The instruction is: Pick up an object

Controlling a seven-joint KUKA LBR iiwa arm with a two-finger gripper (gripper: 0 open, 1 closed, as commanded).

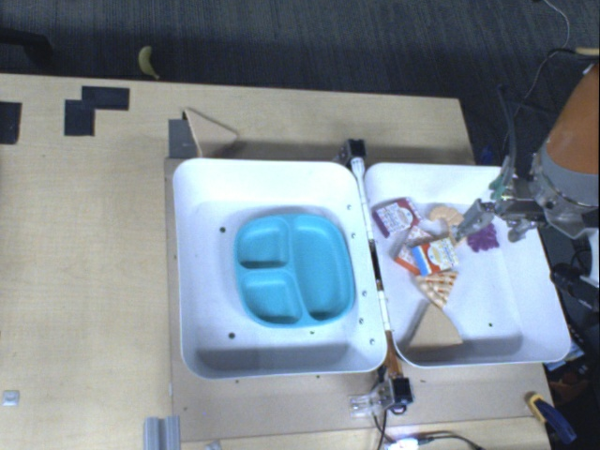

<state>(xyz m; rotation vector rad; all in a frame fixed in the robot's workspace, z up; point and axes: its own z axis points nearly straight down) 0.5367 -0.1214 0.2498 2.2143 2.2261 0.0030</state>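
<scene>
The right bin point(506, 331) holds a small pile of objects. A purple grape-like cluster point(485, 241) lies toward its back right. Beside it are a tan round piece point(444, 218), a purple-and-white packet point(395, 217), a red, white and blue packet point(427, 254) and a tan waffle-patterned piece point(439, 287). My gripper point(489, 221) hangs over the back right of this bin, just above the purple cluster and to the right of the tan piece. Nothing shows as lifted by it.
The left bin point(202, 279) holds a blue three-compartment tray point(292, 267). A ridge point(371, 251) runs between the two bins. The front half of the right bin is bare white floor. The arm's orange band point(577, 129) comes in from the right.
</scene>
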